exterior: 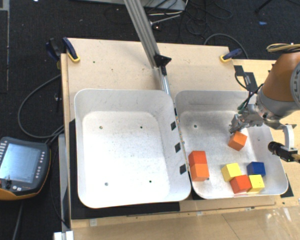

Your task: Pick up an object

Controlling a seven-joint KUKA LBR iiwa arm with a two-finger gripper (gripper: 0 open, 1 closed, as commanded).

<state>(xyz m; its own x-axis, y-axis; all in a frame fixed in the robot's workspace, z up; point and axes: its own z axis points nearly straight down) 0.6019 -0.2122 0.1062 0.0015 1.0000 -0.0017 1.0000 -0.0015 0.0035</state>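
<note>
My gripper point(238, 130) hangs over the right part of the right bin point(210, 104). A small orange cube point(237, 141) sits tilted right at its fingertips, pinched by its upper corner between the fingers. Lower in the same bin stands a taller orange block point(198, 165) near the left wall. At the front right lie a yellow cube point(231, 171), a red cube point(240, 183), a blue cube point(256, 168) and a second yellow cube point(256, 182), packed close together.
The left bin point(90, 109) adjoins the right one along a shared rim. A slanted metal pole point(145, 29) comes down to the bins' junction at the back. A teach pendant point(17, 166) lies off the bench at the left.
</note>
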